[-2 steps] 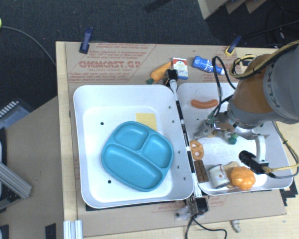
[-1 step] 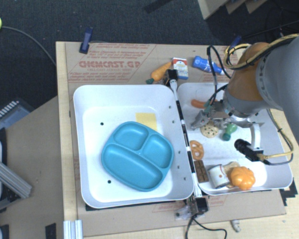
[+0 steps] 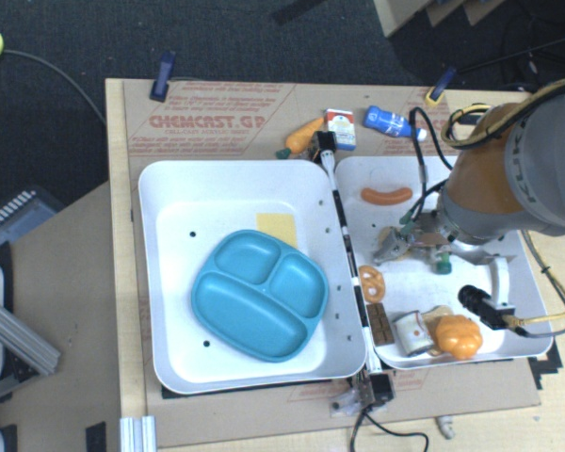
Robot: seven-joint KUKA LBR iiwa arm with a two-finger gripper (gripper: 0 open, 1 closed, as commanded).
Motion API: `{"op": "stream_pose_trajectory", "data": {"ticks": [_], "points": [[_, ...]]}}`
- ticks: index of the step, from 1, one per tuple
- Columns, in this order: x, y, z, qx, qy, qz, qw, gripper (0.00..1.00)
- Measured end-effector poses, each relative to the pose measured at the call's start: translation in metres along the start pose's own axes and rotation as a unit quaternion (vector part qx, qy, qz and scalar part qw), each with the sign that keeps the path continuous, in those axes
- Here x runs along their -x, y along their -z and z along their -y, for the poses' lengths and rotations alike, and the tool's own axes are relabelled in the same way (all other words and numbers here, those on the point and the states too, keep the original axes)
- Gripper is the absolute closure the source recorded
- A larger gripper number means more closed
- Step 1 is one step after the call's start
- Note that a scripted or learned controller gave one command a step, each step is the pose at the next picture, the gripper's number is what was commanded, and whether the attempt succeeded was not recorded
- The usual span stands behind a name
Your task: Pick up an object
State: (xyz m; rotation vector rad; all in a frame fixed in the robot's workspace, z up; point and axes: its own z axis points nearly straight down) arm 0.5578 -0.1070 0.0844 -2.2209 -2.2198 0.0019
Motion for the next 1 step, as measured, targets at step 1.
{"op": "stream_pose_trajectory", "data": {"ticks": [1], "points": [[-0.0106,0.0048,-0.032,0.002,0.001,0.0,1.0,0.0]]}}
